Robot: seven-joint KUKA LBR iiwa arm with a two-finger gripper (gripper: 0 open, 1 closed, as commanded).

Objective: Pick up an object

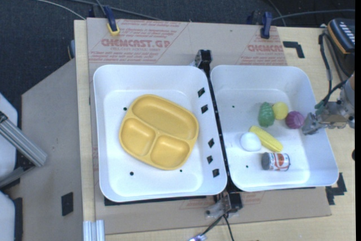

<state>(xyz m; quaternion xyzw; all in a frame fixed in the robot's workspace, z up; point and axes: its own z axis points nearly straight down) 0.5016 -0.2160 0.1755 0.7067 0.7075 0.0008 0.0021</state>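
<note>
My landmark is the right bin (293,79), where every loose thing lies. The banana (266,139) stretches with its long axis slanting from upper left to lower right, its upper end beside the white egg (250,141), which touches it on the left. Just below the banana's lower end lies the small can (275,161) on its side, long axis left to right. Above the banana stands the green fruit (266,114), with the yellow lemon (280,110) touching it on the right, and the purple fruit (294,119) just beside the lemon.

My pincer (311,124) hangs over the bin's right wall, just right of the purple fruit, reaching in from the right. I cannot tell how it stands. Nothing shows held in it.

Left of the right bin, the left bin (107,138) holds a yellow divided tray (159,131).
</note>
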